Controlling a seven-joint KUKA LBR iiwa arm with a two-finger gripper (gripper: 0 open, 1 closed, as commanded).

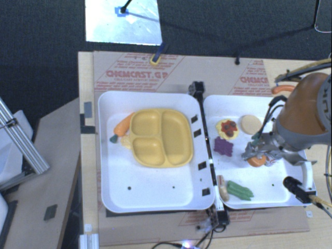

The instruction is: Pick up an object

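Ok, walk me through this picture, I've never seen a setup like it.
One camera looks down at a slant on a bench with two shallow white bins. The grey and orange robot arm reaches in from the right; its gripper hangs low over an orange toy in the right bin. I cannot tell if anything is held. That bin also holds a purple piece, a green pod and a tan disc. The left bin holds a yellow divided tray and a toy carrot.

A small orange object (pixel 256 161) lay in the right bin (pixel 270 198), near its middle, directly beneath the hand (pixel 258 153). Its upper part was hidden, so its shape could not be told.
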